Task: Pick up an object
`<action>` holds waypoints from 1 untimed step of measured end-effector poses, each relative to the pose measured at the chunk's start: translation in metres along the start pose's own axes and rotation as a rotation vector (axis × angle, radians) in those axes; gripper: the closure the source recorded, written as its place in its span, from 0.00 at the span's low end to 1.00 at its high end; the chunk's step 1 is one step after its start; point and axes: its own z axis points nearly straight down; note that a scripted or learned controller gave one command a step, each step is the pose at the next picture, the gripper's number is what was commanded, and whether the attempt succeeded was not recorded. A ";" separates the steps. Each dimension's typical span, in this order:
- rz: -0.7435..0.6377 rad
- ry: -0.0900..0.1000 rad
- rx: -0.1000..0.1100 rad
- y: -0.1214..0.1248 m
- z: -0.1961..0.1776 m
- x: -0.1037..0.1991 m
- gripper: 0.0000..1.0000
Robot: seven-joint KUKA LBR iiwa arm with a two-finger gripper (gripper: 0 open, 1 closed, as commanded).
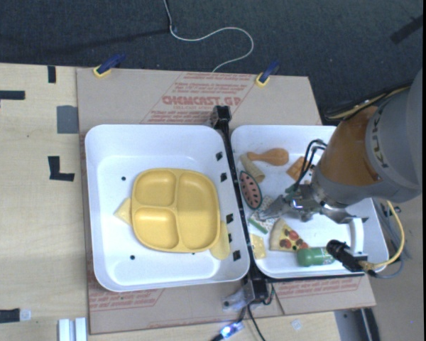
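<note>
The right bin point(369, 258) holds several toy foods. A tan drumstick point(268, 156) lies at the back, and a watermelon slice point(251, 190) rests by the left wall. A pizza slice point(288, 237) and a green piece point(312, 256) lie near the front. A small orange piece point(297, 167) sits beside the arm. My gripper point(282, 206) hangs low over the middle of this bin, just above the pizza slice and right of the watermelon slice. Nothing can be made out in its grasp.
The left bin point(106, 155) carries a yellow divided plate point(176, 209) with a yellow sheet under it. Small pale pieces point(258, 246) lie at the right bin's front left corner. The arm's orange band point(348, 155) covers the right bin's back right part.
</note>
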 end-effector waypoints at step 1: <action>-0.004 0.006 -0.004 0.002 -0.015 0.003 1.00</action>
